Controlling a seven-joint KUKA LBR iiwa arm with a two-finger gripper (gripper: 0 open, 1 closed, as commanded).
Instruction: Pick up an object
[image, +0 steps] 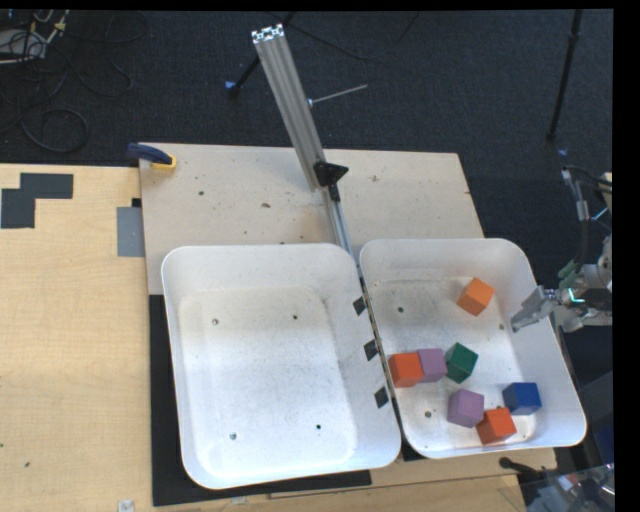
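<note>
— Hovering at the right rim of the right-hand shallow white bin (540, 290), that's where my fingers (545, 308) are, reaching in over the wall from the side. Whether they are spread or pressed together I cannot tell; they look small and blurred from above.

— And the blocks?

— All in that same bin. A small orange cube (476, 296) sits nearest me, apart from the others. Lower down, a red-orange cube (405, 369) touches a pale purple cube (432, 364), with a dark green cube (461, 361) just beside that. Near the front wall lie a second purple cube (465, 407), another orange-red cube (496, 425) and a blue cube (522, 397).

— Anything else?

— The left white bin (200, 270) sits beside it on the tabletop (400, 190).
</note>
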